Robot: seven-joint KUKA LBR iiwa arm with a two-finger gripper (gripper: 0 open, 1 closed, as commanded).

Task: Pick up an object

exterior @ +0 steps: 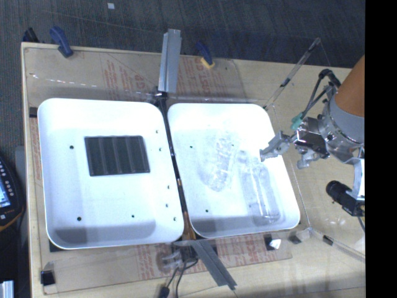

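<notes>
Bottles, clear plastic, are lying in the right bin [186, 129]: one bottle [218, 163] is resting near the bin's middle, tilted, and a second bottle [260, 191] is lying just beside it toward the right wall. The gripper [286, 149] is hanging over the bin's right rim, apart from both; whether its fingers are spread or closed I cannot tell. A dark grate [116, 155] is sitting in the left bin [56, 123]. Blue clamps [61, 41] are gripping the bench's [347, 228] far edge.
</notes>
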